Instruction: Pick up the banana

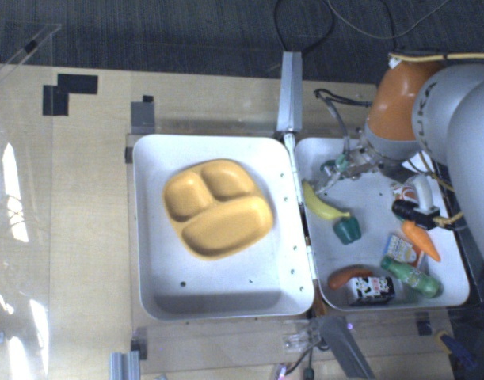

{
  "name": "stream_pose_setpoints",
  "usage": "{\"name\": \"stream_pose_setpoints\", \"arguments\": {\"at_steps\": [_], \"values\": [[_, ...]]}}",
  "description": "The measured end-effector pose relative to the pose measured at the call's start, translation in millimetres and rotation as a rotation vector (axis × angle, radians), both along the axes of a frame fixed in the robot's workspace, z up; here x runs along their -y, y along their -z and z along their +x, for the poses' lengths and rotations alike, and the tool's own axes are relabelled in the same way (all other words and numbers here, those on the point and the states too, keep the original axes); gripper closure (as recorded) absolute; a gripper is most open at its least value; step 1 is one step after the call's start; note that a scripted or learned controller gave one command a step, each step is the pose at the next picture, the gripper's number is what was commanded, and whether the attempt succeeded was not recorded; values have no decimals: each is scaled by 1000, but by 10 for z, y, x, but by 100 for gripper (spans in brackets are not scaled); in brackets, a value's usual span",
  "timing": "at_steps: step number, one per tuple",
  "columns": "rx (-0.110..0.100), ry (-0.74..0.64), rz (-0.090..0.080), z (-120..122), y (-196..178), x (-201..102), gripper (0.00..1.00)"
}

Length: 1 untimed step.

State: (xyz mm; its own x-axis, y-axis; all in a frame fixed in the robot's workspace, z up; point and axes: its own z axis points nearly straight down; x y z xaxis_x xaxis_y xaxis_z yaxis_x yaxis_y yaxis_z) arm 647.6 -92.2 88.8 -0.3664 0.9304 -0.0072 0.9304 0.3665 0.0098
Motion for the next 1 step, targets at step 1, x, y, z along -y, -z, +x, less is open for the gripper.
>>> {"name": "stream_pose_setpoints", "arguments": {"at_steps": [1], "values": [[1,188,2,-362,-3,-4,0]]}}
